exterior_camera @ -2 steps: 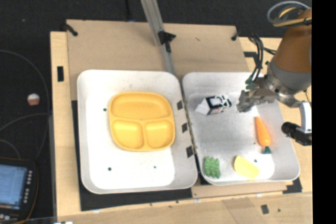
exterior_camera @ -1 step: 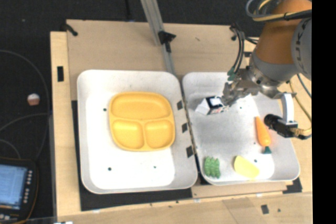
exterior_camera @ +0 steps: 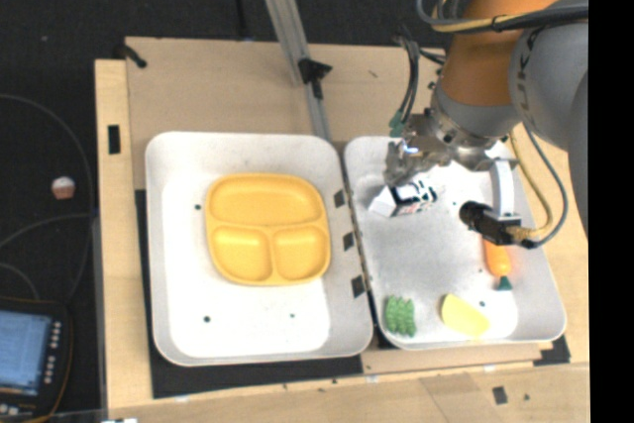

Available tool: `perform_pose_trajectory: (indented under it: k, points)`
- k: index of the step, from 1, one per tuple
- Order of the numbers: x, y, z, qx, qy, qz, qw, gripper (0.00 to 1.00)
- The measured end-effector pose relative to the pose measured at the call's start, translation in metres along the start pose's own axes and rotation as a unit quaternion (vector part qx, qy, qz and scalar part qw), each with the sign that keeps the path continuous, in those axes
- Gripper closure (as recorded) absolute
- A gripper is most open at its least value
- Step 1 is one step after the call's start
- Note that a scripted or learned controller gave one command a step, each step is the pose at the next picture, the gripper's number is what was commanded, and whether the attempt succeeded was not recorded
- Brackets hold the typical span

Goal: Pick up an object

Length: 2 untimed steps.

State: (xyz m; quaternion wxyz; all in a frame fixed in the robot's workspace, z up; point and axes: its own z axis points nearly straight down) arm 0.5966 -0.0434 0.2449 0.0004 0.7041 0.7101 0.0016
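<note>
Whether the fingers are apart or together cannot be told; the gripper (exterior_camera: 408,175) hangs low at the right bin's (exterior_camera: 436,258) eleven o'clock corner, just above a white-and-black object (exterior_camera: 404,199). At five o'clock lie a green piece (exterior_camera: 399,314), a yellow piece (exterior_camera: 464,315) and a carrot (exterior_camera: 498,263). The left bin (exterior_camera: 178,312) holds a yellow divided tray (exterior_camera: 267,227).

tray (exterior_camera: 267,228) in left bin (exterior_camera: 168,243); small objects in right bin (exterior_camera: 540,297).
</note>
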Motion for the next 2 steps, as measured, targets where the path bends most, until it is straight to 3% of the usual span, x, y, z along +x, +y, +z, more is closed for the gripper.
perform_pose_trajectory:
  k: [2]
  points:
    - [0.113, 0.037, 0.011, 0.000, 0.000, 0.000, 1.0000, 1.00]
